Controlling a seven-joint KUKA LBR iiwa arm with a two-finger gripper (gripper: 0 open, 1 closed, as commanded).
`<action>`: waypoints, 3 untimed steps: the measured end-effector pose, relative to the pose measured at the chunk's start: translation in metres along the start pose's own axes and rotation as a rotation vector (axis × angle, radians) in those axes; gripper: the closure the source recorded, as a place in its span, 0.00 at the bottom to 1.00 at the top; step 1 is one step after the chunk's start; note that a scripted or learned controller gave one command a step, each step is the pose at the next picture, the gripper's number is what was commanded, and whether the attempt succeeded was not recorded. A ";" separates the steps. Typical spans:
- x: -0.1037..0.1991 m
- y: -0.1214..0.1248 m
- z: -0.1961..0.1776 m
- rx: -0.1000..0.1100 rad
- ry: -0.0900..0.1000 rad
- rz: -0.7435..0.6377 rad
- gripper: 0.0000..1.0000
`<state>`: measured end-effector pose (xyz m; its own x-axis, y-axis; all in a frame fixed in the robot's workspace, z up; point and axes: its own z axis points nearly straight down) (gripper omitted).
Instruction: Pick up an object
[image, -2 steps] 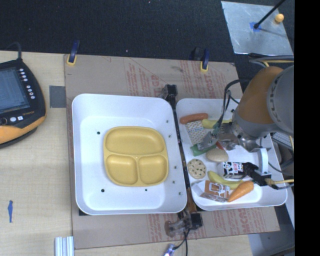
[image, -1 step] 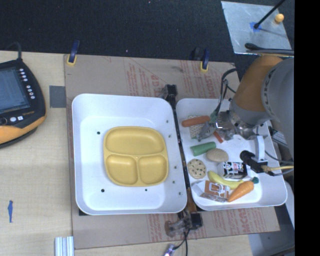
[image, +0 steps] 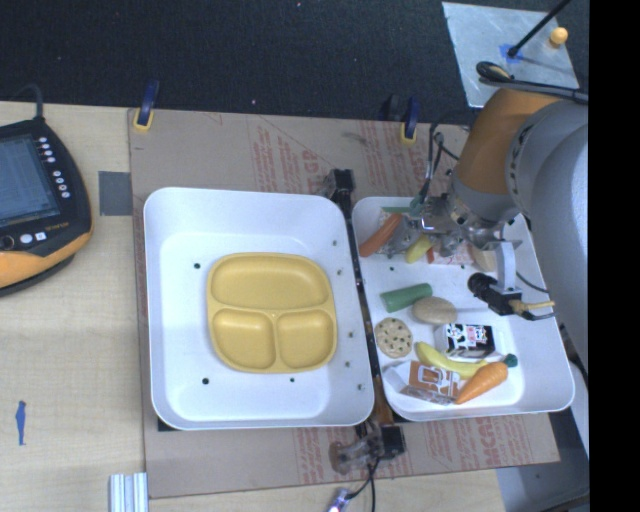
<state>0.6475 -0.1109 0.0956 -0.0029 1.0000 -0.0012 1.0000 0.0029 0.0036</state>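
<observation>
No writing can be read: the small black-and-white carton (image: 469, 338) and the orange-and-white packet (image: 432, 380) in the right bin (image: 548, 392) carry print too small to make out, and faint red lettering repeats across the cardboard sheet (image: 250, 150) under both bins, illegible at this size. The arm (image: 520, 150) comes in from 3 o'clock, its orange band uppermost at about 1 o'clock of the right bin, the wrist bent down so that the gripper (image: 425, 232) sits low over that bin's 11 o'clock corner, among a small carrot (image: 379, 235) and a yellow piece (image: 418, 250); whether it is open, closed or gripping anything cannot be told from here. The rest of the right bin's things lie toward 6 o'clock: a green cylinder (image: 405, 297), a tan oval piece (image: 435, 310), a round cookie (image: 394, 338), a banana (image: 445, 358) just beside the carton, and a larger carrot (image: 482, 381) touching the packet. The left bin (image: 180, 300) holds a yellow three-compartment plate (image: 271, 310) near its centre. At 9 o'clock of the bench rests a handheld control pendant (image: 35, 200) with a dark screen.
</observation>
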 end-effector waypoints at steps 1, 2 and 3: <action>0.001 0.010 0.000 0.003 0.000 0.000 0.00; 0.031 0.010 -0.097 0.005 0.002 -0.001 0.00; 0.015 0.008 0.005 0.009 0.001 -0.001 0.00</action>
<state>0.6554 -0.0962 0.0908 -0.0039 1.0000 -0.0003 1.0000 0.0039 -0.0058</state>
